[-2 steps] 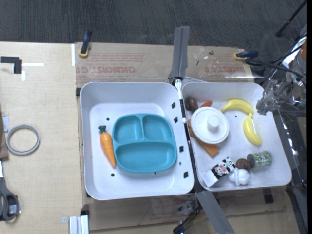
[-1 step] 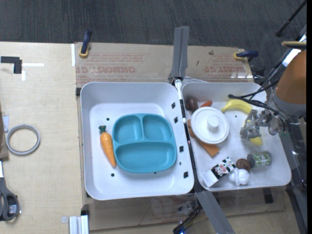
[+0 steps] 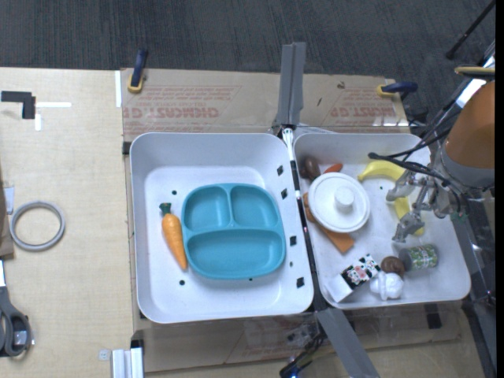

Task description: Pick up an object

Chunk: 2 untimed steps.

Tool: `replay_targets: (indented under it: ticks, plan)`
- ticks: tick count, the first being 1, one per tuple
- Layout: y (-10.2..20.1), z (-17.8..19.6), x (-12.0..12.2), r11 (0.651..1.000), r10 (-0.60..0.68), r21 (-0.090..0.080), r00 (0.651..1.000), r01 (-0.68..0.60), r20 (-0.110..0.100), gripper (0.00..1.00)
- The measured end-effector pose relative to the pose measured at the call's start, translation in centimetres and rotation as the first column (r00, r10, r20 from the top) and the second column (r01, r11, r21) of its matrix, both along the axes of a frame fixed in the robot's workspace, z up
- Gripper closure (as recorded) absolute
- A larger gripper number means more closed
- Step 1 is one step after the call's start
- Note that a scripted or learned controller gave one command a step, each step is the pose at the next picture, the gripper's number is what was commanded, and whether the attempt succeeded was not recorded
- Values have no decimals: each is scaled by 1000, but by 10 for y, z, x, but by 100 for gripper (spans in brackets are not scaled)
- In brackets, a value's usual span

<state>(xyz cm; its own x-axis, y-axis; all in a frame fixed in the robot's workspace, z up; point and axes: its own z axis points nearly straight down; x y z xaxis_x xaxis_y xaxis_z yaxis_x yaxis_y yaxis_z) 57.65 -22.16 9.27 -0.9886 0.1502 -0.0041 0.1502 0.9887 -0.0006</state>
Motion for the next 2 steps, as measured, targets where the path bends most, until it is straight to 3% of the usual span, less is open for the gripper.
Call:
replay_targets:
  ticks: [1,2]
  plan:
    - [0,1,29,999,46,-1,999,-46,1,0]
    - [0,11,31,999,48,-4,999,-48,7,100]
